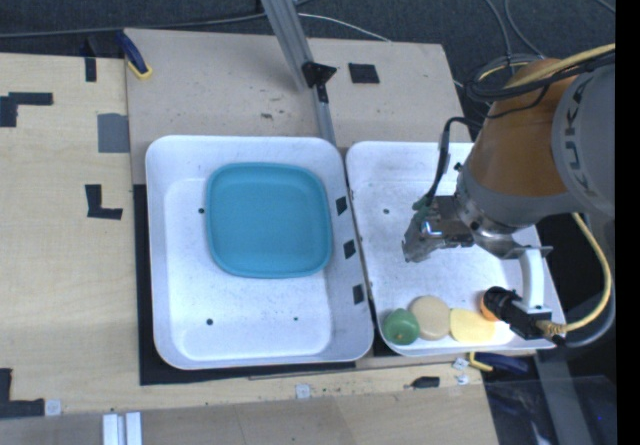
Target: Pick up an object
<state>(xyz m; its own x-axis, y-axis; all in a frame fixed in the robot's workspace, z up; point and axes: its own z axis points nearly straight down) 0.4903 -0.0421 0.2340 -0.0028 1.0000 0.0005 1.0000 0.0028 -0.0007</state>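
Note:
My gripper [422, 241] hangs over the middle of the right bin [385, 178], pointing down and left, above the bare white floor. Nothing shows between its fingers. Along the right bin's near edge lie a green round object [401, 325], a tan round object [432, 316], a yellow object [470, 326] and a small orange object [491, 303]. A blue square plate [268, 219] lies in the left bin [175, 263].
A grey pole [290, 28] slants down from the top to the bins' far edge. Cables run across the dark floor behind. The arm's grey and orange body [530, 148] covers the right bin's right side.

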